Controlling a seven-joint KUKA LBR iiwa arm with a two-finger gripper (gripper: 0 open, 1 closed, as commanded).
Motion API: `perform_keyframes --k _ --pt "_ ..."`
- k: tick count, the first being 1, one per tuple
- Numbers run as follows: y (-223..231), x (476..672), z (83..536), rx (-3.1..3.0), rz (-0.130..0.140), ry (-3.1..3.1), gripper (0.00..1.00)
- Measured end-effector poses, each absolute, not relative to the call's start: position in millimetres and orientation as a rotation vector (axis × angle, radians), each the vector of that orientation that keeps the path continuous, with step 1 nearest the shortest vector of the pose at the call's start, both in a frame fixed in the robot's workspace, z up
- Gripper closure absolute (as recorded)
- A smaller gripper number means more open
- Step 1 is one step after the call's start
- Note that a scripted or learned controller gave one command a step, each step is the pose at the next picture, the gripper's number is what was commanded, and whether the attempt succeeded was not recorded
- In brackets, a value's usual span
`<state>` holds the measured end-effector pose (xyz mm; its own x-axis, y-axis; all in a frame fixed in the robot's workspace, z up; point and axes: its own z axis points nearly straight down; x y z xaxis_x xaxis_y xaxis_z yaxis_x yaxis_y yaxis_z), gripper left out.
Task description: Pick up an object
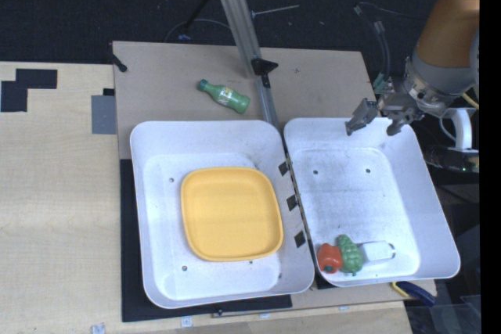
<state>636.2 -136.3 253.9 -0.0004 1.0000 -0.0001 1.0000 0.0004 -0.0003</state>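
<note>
Objects, red point(329, 257) and green point(350, 255): right bin point(407, 192), 6 o'clock corner. End effector point(378, 120): fingers spread wide, holding nothing, above bin's 12 o'clock rim. No legible writing.

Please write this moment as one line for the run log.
gripper: open, holds nothing, above far edge of right bin | red-green toy: right bin near corner | yellow plate: left bin | green bottle: on bench

arm point(450, 19) cropped at right edge
</note>
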Motion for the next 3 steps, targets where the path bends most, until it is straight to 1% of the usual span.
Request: perform_keyframes --k 1,2,3 --pt "-130.6 632.5 209.3 -2.219 0.004 -2.22 0.0" --pt "-132.0 635.3 146.7 -2.217 0.006 -2.219 0.0" --pt "-131.1 634.0 93.5 -2.218 0.005 -2.219 0.0"
